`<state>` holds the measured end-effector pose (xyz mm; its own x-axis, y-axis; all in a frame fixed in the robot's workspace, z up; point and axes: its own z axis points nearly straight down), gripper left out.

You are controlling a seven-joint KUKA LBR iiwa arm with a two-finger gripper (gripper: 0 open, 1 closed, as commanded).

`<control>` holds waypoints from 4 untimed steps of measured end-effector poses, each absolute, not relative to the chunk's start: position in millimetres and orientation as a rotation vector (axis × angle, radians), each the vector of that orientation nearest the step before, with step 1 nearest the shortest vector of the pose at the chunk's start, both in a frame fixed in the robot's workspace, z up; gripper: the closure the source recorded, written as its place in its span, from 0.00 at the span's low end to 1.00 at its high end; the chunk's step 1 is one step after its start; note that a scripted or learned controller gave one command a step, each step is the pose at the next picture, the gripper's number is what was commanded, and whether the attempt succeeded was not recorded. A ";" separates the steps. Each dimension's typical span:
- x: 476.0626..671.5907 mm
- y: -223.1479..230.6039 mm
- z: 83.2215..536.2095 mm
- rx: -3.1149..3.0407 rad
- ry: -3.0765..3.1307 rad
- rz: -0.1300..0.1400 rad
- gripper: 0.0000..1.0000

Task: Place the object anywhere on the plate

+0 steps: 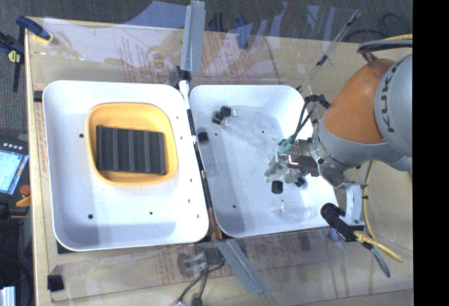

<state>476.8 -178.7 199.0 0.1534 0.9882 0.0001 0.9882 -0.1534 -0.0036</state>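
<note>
In the right bin (238, 220) the gripper (283, 170) hangs low, (whether parted or closed I cannot tell); the yellow plate (132, 117) carries nothing placed, so everything remains.

Two shallow white bins stand side by side: the left bin (63, 220) and the right bin (242, 217). One yellow plate (130, 115) with a dark ribbed centre lies in the left bin. Three small dark objects (223, 113) appear in the right bin, though clear ones may escape notice. One arm (372, 118) is present.
</note>
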 end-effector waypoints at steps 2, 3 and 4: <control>586.1 -59.3 232.9 -2.383 -2.038 0.006 1.00; 607.9 -25.1 190.3 -2.147 -2.285 0.007 1.00; 608.0 -25.0 190.6 -2.147 -2.286 0.006 0.00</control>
